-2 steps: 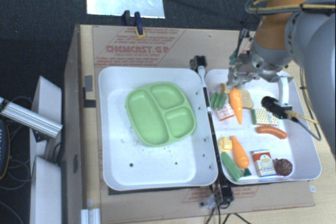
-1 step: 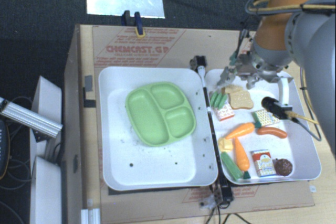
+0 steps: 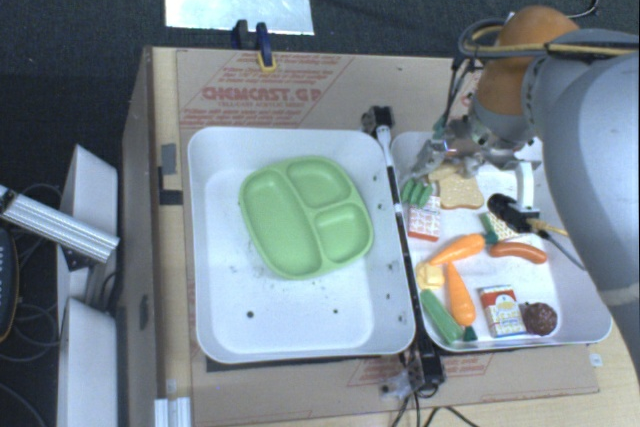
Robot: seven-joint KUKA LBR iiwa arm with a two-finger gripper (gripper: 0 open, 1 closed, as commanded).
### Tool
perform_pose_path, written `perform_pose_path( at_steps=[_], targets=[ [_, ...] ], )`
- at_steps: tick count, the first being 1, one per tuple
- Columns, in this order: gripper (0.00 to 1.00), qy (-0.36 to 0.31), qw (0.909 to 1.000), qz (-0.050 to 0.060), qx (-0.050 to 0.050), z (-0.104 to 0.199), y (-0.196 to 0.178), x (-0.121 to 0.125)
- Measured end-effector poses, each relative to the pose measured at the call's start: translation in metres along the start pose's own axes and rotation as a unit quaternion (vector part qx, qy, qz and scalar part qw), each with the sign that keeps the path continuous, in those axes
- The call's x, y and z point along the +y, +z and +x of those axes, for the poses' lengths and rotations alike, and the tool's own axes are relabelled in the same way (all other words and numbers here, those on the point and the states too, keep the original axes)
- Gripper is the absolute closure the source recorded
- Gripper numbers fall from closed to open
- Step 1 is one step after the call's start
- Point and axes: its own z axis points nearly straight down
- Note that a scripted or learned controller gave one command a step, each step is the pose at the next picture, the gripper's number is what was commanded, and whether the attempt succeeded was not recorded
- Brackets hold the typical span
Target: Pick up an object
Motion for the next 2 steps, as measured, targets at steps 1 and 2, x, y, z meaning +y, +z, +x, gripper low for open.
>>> perform_pose_path(
  at_steps=[1, 2],
  targets=[
    [0.00, 0.000, 1.0000, 0.000, -0.001, -0.0272, -0.0001, -0.0003],
    [1.00, -0.001, 1.0000, 0.006, 0.000, -0.0273, -0.0091, -0.0021]
  ],
)
